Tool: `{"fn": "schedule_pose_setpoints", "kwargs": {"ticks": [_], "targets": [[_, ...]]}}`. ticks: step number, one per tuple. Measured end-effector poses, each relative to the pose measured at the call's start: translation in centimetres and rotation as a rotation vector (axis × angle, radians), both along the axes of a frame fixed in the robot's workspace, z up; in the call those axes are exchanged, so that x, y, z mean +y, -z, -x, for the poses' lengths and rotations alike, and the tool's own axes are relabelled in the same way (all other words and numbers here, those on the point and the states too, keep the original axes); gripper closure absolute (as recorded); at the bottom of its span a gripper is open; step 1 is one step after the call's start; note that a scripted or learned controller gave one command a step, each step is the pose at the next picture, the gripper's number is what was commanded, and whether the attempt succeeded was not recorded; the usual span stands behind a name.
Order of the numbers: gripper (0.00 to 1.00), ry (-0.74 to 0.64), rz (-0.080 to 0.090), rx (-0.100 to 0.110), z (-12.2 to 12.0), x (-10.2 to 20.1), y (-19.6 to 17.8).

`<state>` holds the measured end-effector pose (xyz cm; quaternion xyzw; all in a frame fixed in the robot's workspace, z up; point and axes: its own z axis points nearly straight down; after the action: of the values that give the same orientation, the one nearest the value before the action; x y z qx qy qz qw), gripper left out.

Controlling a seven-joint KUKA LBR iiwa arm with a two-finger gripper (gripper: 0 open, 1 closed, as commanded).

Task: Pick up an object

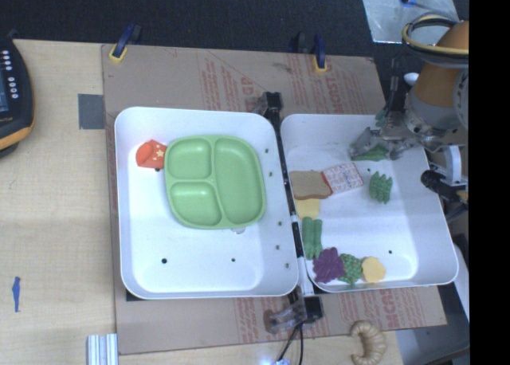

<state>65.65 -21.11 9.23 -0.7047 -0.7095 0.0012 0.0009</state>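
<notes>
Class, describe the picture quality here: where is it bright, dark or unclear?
Camera view: both white bins brightly lit, nearly washed out; the floor beyond the bench very dark; the pincer small and soft, its detail hard to read; the green plate crisp.

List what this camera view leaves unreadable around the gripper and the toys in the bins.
- Gripper: blurred, so finger state is unreadable.
- Red toy: partly tucked behind the green plate.
- Purple toy and its neighbours: too small to identify.
- Arm: cut off by the right edge.

Glossy plastic bins [143, 276] (cardboard [199, 76] matt)
</notes>
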Motion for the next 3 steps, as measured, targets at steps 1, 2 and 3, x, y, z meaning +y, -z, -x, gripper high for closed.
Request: {"fn": "schedule_pose_setpoints", "kwargs": {"ticks": [1, 2, 3], "targets": [[0.0, 0.0, 0.0, 0.0, 0.0, 0.0, 0.0], [0.0, 0.004, -0.001, 0.005, 7.2, 0.9, -3.8], [0.0, 0.002, 0.0, -0.002, 7.1, 0.9, -0.3]]}}
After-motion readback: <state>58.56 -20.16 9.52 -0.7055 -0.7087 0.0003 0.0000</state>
